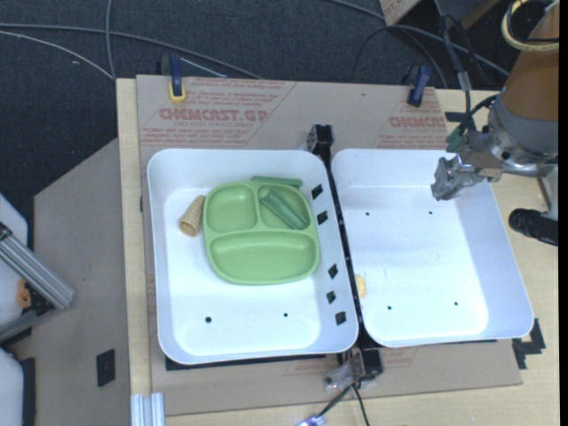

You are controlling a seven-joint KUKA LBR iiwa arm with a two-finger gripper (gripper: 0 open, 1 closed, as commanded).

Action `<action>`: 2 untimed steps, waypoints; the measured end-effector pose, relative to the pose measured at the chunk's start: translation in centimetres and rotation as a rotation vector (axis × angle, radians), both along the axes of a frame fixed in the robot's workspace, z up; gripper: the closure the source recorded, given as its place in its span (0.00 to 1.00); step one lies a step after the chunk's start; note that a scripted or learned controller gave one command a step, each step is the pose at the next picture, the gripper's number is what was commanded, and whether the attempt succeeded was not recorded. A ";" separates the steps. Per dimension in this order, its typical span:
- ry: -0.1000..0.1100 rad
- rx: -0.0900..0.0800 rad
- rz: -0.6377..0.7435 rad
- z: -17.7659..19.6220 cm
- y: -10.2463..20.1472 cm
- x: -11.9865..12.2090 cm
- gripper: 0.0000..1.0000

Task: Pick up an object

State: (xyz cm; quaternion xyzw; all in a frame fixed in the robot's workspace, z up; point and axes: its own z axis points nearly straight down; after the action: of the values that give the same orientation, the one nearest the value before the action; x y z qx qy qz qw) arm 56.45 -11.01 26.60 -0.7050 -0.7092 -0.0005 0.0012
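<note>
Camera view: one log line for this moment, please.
gripper: over right white bin | green divided plastic plate: left bin | tan cone: beside plate

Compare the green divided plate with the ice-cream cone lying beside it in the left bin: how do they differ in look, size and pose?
The green divided plate is pale green, while the ice-cream cone is tan. The plate is far larger than the cone. The plate lies flat, rounded and split into three compartments; the cone is a narrow tapered shape lying on its side at the plate's left edge. Both rest on the floor of the left bin, away from the claw over the right bin.
</note>
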 end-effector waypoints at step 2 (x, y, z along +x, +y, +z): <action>0.002 -0.001 -0.001 -1.7 10.1 1.9 1.00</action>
State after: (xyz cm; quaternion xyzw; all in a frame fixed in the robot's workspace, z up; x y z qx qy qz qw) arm 58.31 -0.91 24.87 -0.7054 -0.7089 0.0003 0.0015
